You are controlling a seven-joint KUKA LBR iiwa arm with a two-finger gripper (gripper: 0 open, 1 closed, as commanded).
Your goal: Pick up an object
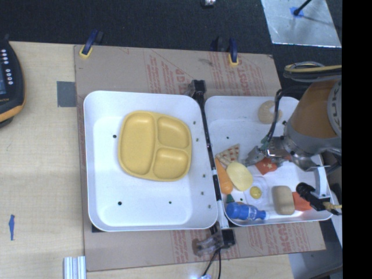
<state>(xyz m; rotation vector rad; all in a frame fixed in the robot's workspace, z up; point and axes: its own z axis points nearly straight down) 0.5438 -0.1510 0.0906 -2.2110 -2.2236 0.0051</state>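
The surface (pixel 40 173) carries a sheet of brown cardboard (pixel 174 74), clipped along its far edge, with two shallow white bins side by side on it; the left bin (pixel 99 214) holds a yellow divided tray (pixel 155 145), lying flat a little above the bin's middle; the right bin (pixel 232 112) holds a scatter of small items; a pale yellow lemon-shaped piece (pixel 239 175) lies near the bin's middle, with an orange carrot-shaped piece (pixel 224 180) touching its left side and a tan wedge with a red pattern (pixel 229 154) just above both; a blue bottle (pixel 244 213) lies on its side along the near wall; a tan block (pixel 283 200) rests to the right of the bottle, and an orange-red piece (pixel 300 201) sits just beside that block; a round beige item (pixel 267 112) lies in the far corner, partly hidden by the arm; the arm (pixel 314 112) reaches in from the right over the right bin, and the claw (pixel 263 156) sits low above a red item (pixel 265 167), just right of the lemon-shaped piece; whether the claw is apart or together cannot be told at this angle, and nothing is seen held by it; a black and orange handheld unit (pixel 9 80) lies at the left edge of the surface.
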